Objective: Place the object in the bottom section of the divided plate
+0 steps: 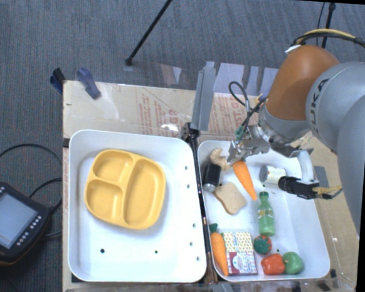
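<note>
A yellow divided plate (126, 188) lies in the left white bin (161, 260), with two small sections on its left side and one long section on its right, all bare. My gripper (237, 151) hangs over the upper left part of the right bin (308, 231), right at the thick top end of an orange carrot (245, 179) that slants down to the right. From this angle I cannot make out whether the carrot is held or just lies under the gripper.
The right bin also holds a bread slice (230, 197), a black can (211, 175), a green bottle (266, 215), a printed box (240, 252), a second carrot (219, 252), and a red pepper (272, 264) beside a green pepper (293, 262).
</note>
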Controlling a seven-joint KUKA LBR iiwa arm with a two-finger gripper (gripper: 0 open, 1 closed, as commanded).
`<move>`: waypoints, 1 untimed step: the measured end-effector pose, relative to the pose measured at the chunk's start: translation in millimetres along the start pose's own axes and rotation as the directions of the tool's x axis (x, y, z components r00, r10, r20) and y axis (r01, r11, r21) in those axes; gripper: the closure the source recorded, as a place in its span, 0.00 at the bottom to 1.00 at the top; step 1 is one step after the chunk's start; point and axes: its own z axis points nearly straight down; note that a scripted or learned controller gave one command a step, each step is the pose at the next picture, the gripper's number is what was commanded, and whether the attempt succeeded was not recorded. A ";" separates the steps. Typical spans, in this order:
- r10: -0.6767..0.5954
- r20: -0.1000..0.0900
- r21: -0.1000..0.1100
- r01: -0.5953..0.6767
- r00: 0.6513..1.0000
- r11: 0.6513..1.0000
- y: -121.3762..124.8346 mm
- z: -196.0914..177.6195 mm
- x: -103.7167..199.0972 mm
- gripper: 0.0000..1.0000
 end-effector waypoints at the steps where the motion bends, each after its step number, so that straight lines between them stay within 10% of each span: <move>1: -0.088 0.000 -0.002 0.088 0.996 0.996 -9.1 -36.4 82.6 1.00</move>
